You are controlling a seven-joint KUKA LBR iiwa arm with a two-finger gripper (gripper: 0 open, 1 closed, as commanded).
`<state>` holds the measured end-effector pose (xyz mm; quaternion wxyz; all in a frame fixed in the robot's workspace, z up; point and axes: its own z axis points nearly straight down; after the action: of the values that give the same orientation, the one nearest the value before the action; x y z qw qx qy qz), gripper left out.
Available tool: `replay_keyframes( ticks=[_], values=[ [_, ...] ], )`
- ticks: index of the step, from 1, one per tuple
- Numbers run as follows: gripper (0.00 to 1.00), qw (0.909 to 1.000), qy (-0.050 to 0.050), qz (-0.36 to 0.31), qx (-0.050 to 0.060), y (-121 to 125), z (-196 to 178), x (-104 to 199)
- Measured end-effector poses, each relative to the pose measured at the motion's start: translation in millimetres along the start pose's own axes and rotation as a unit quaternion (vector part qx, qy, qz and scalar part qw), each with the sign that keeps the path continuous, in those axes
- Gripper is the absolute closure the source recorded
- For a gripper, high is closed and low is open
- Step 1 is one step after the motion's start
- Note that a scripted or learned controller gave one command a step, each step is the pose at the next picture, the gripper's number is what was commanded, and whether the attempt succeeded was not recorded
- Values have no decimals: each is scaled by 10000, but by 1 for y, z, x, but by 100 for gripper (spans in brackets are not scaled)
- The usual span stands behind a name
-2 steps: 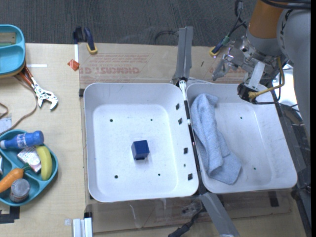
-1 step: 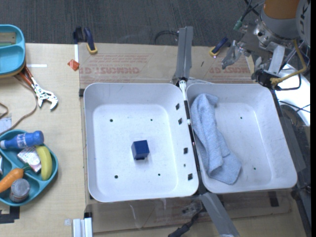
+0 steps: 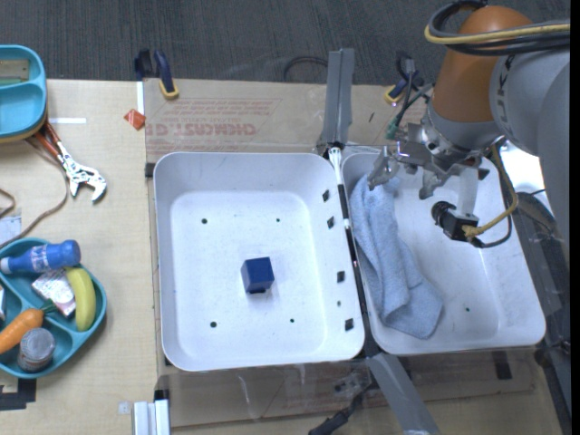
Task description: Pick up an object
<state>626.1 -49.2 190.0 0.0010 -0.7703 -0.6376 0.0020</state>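
Observation:
A small blue cube (image 3: 258,274) sits alone near the middle of the left bin (image 3: 181,243). A grey-blue cloth (image 3: 391,256) lies crumpled along the left side of the right bin (image 3: 489,306), reaching from its far left corner down toward the front. My gripper (image 3: 424,169) hangs over the far end of the right bin, under the orange band (image 3: 478,48). It is close above the cloth's upper end. From this angle the wrist body hides how the jaws stand. A black cable (image 3: 462,225) loops below the wrist.
Left of the bins, a blue tray (image 3: 95,320) holds a banana, a bottle, a carrot and a can. A wrench (image 3: 80,175) and a teal container (image 3: 23,89) lie farther back. A metal divider (image 3: 340,98) stands between the bins.

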Motion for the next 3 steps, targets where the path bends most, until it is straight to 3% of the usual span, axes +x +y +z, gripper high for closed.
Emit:
replay_keyframes(
  ticks=[1,2,3],
  values=[
    [0,9999,-2,-126,-18,-2,-49,-89],
    [0,9990,1,445,-9,42,7,-48],
    [0,9997,2,228,-23,31,-7,-82]
  ],
)
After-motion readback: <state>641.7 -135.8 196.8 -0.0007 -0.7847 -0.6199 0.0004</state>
